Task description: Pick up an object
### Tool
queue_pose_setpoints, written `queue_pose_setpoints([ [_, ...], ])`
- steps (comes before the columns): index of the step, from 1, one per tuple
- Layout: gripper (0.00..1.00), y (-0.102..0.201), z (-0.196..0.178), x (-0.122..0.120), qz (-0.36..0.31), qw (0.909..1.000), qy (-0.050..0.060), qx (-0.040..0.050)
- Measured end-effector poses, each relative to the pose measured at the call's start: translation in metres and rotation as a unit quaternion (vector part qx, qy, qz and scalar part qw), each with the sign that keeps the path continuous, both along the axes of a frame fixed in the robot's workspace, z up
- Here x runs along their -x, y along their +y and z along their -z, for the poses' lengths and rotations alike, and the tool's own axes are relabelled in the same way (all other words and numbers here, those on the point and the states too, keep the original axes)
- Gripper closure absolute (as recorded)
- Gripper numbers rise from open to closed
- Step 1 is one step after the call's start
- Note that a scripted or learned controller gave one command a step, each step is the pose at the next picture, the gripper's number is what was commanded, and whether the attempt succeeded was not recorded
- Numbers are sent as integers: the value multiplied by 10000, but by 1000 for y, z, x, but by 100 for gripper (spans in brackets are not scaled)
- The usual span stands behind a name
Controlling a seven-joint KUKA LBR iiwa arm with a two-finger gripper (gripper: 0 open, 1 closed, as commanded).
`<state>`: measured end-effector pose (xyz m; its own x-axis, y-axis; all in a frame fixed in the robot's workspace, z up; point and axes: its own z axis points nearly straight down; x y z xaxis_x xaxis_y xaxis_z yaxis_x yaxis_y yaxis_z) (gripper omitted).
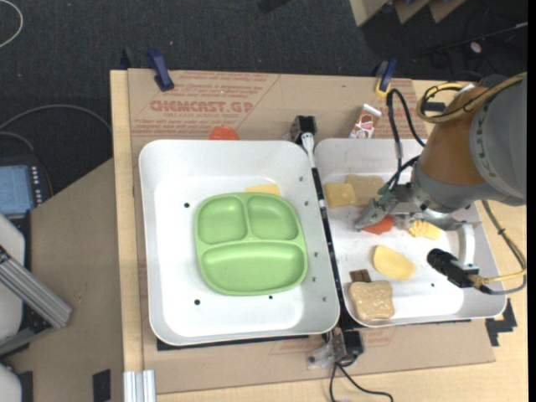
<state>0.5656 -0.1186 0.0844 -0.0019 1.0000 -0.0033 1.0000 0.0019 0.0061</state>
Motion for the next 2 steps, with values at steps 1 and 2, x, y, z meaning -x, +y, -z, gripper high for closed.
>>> queue_pose_setpoints([
  [1, 0, 28, 0, -14, -7, 10000, 15, -14],
  [2, 100, 27, -11, -13, 0, 10000, 6, -6],
])
